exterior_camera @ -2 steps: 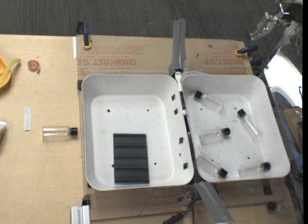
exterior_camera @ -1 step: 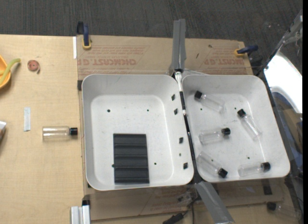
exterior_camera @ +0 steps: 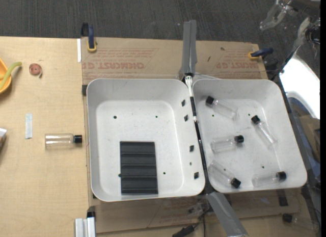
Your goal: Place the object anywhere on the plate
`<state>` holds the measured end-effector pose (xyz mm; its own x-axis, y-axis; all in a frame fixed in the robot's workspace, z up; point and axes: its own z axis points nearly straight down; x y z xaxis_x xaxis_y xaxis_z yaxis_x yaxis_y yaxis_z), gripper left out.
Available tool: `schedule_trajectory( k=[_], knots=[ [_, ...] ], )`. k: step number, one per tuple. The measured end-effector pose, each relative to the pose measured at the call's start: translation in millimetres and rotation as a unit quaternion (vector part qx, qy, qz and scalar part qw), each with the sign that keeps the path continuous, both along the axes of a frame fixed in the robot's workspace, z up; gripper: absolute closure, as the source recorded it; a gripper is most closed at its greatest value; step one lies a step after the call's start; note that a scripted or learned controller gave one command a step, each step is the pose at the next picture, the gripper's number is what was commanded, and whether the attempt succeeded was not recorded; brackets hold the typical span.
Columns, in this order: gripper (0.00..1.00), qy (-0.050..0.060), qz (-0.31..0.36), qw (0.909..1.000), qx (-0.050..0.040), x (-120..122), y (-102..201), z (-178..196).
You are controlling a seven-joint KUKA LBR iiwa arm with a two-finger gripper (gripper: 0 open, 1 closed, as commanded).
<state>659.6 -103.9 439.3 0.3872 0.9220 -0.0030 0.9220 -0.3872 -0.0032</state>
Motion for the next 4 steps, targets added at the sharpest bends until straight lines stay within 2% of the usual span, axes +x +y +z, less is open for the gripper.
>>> schedule_trajectory(
  k=[1, 2, 3, 4],
  knots=[
    [0.00, 0.000, -0.108, 0.9942, -0.0003, -0.5, -104.5, 0.1],
    [0.00, 0.001, -0.221, 0.9753, -0.0005, -0.3, -36.6, 0.1],
    [0.00, 0.000, -0.269, 0.9630, -0.0005, -47.1, -110.6, 0.8],
    [0.00, -0.001, -0.437, 0.8994, -0.0008, -27.2, 11.2, 1.2]
  ],
)
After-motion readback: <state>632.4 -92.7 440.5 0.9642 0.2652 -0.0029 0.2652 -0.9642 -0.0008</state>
